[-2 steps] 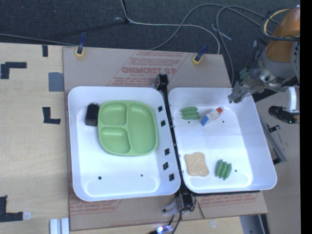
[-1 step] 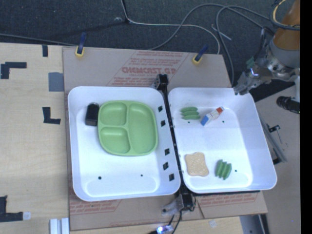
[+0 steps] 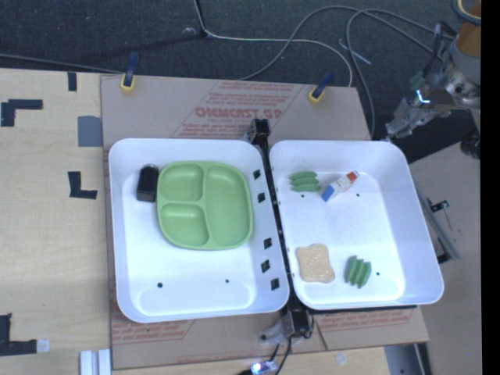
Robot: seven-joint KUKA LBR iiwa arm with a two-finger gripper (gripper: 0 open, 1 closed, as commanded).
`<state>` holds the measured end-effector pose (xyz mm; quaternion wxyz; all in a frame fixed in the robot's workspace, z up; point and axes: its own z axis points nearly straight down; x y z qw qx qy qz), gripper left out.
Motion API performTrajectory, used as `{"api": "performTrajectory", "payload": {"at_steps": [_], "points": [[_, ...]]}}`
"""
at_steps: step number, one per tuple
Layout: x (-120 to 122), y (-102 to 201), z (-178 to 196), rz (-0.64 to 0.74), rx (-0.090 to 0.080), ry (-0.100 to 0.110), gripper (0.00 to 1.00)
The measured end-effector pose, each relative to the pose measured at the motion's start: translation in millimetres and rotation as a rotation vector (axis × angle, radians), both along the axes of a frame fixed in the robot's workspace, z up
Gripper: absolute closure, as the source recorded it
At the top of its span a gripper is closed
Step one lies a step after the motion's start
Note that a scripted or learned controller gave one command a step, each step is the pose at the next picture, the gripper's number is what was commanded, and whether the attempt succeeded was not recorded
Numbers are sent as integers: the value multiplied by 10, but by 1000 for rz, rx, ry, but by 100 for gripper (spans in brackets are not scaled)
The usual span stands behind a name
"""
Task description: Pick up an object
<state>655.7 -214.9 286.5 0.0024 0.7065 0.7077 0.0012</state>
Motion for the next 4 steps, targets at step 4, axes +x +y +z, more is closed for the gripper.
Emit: {"api": "performTrajectory", "payload": {"at_steps": [4], "points": [[-382, 2042, -313, 5, 4, 7, 100]]}}
